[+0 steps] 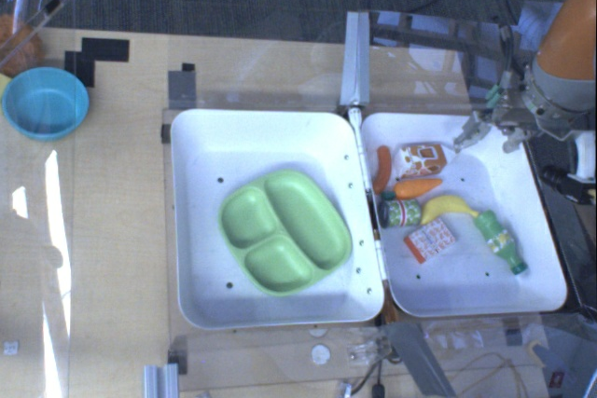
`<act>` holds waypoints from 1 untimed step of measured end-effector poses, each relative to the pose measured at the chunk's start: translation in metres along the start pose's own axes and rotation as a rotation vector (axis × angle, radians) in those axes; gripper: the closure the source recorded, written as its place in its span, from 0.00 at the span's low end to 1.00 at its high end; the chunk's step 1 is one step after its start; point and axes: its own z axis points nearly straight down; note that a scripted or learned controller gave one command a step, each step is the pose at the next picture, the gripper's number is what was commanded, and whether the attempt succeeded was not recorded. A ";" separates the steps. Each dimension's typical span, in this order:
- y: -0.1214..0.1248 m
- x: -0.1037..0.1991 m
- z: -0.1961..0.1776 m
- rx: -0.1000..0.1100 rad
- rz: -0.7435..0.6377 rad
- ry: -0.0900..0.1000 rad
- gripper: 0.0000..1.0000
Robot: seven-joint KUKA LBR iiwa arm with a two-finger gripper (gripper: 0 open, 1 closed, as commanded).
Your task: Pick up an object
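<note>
Gripper (pixel 492 128) hovers seemingly just above-right of carton (pixel 422 159); apart.

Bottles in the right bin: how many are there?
1, as far as visible: a green bottle lies near the right wall of the right bin, just right of the banana.
</note>
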 end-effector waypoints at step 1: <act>0.033 0.021 0.083 -0.035 -0.127 -0.008 0.00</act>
